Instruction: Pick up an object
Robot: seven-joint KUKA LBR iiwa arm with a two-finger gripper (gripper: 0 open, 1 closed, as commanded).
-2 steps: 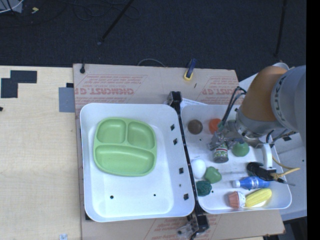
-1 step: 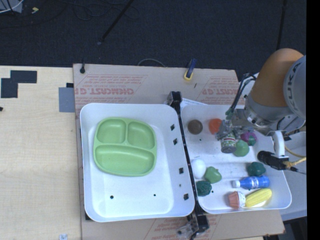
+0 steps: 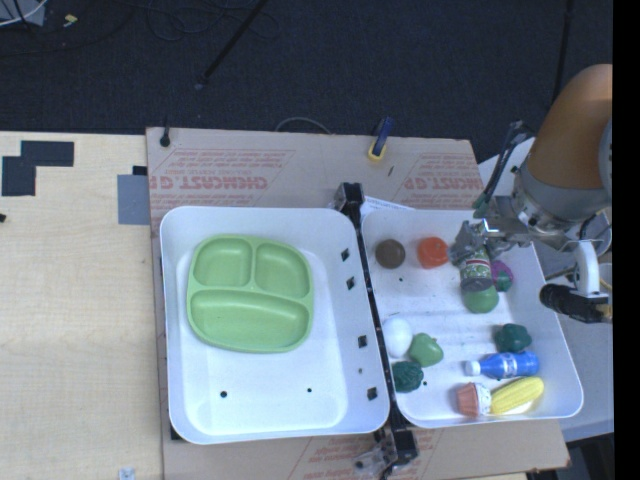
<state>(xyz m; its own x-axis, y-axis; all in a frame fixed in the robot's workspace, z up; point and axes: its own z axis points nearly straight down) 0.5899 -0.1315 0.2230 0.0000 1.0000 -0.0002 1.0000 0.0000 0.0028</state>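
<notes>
jaws (image 3: 476,251) low over right bin (image 3: 440,413), green bottle (image 3: 479,283) just beneath, seemingly touching; cannot tell how jaws stand.

Candidate objects lie in the right bin (image 3: 570,368): a brown ball (image 3: 390,254) and an orange ball (image 3: 432,252) at the far side; a green bottle (image 3: 479,286) upright; a white ball (image 3: 398,336), a blue-capped bottle (image 3: 503,366) lying flat and a yellow corn cob (image 3: 517,396) toward the near side.
</notes>
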